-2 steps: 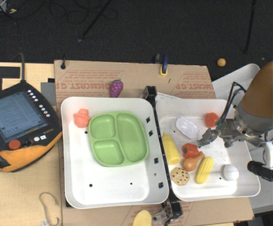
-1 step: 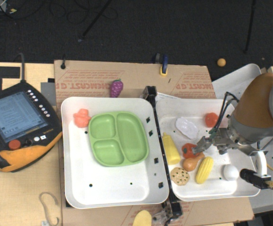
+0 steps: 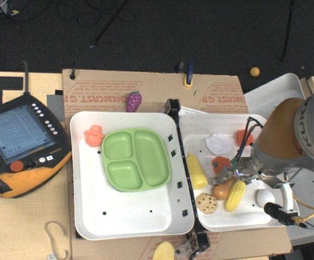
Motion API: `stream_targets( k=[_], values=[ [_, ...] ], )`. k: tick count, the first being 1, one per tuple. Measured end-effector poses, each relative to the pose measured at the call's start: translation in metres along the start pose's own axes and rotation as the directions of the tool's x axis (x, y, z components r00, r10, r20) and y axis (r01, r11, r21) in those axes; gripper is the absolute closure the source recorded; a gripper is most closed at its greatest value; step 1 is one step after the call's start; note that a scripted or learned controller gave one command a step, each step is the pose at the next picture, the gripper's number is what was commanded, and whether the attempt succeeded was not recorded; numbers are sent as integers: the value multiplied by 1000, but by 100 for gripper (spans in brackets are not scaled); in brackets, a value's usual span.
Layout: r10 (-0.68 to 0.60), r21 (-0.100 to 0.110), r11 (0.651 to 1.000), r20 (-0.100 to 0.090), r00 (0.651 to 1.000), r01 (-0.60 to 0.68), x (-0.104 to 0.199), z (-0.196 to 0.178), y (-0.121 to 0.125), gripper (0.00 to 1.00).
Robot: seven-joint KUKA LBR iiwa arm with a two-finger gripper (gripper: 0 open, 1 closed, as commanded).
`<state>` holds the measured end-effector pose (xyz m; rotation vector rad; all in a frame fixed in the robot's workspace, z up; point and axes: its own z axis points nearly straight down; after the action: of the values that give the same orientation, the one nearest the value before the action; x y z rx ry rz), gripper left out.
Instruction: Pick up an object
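The right bin (image 3: 222, 223) holds several toy foods. Among them are a yellow piece (image 3: 195, 171) by the left wall, a round cookie (image 3: 206, 203), a brown egg-shaped piece (image 3: 222, 190) and a corn cob (image 3: 236, 195). A red piece (image 3: 219, 163), a white piece (image 3: 218, 144) and an orange-red piece (image 3: 242, 138) lie further back. My gripper (image 3: 234, 170) hangs low in this bin, just right of the red piece and above the corn cob and brown piece. Its tips are lost against the clutter, and nothing visibly sits in it.
The left bin (image 3: 124, 221) holds a green divided plate (image 3: 135, 158) and a pink-orange toy (image 3: 93, 136). Purple grapes (image 3: 134, 101) lie on the cardboard behind it, and a yellow fruit (image 3: 164, 251) in front. A teach pendant (image 3: 18, 140) sits far left. A white round piece (image 3: 263, 197) lies under the arm.
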<state>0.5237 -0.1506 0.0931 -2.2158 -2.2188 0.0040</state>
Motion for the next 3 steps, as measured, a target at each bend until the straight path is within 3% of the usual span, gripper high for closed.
stream_targets(
  k=[1, 3],
  values=[
    [7, -1, 1000, 0, 1000, -7, -2, -12, 0, 100],
    [1, -9, 1000, 3, 1000, -1, 4, -104, 5, 100]
  ],
)
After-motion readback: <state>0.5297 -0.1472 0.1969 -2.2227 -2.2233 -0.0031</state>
